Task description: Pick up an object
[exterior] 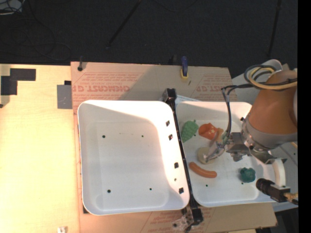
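The gripper (pixel 214 153) hangs low in the right bin (pixel 228 198), its fingers touching a beige disc (pixel 203 155); their spread is unclear. Around it lie a green toy (pixel 189 129), red toy (pixel 208 130), sausage (pixel 202 170) and teal piece (pixel 247 174); beyond, cardboard (pixel 104 85) bears unreadable mirrored red lettering.

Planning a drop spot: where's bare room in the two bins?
Left bin: bare floor wall to wall. Right bin: crowded mid-floor, with green toy, red toy, beige disc, sausage, teal toy and gripper.
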Robot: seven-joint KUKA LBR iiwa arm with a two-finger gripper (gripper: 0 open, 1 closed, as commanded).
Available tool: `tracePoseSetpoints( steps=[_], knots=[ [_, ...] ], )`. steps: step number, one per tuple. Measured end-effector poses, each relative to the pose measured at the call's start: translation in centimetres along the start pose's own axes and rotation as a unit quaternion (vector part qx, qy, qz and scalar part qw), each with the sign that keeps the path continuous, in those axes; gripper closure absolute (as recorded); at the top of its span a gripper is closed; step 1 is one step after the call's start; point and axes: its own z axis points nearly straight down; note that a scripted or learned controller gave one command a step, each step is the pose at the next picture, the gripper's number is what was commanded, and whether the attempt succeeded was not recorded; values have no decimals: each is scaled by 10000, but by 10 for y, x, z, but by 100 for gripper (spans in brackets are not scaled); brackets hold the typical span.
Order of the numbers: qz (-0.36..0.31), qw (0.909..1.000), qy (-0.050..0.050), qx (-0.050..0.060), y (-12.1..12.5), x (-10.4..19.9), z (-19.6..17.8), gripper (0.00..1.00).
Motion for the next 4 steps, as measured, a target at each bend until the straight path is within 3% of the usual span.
tracePoseSetpoints(
  steps=[1, 2, 3, 4],
  knots=[
    [11, 10000, 4, 11, 0, -1, -10, 100],
    [-20, 10000, -11, -91, 28, 16, -143, 100],
    [23, 10000, -2, 15, -17, -31, -93, 100],
    [2, 10000, 6, 10, -15, -51, 100, 100]
  ],
)
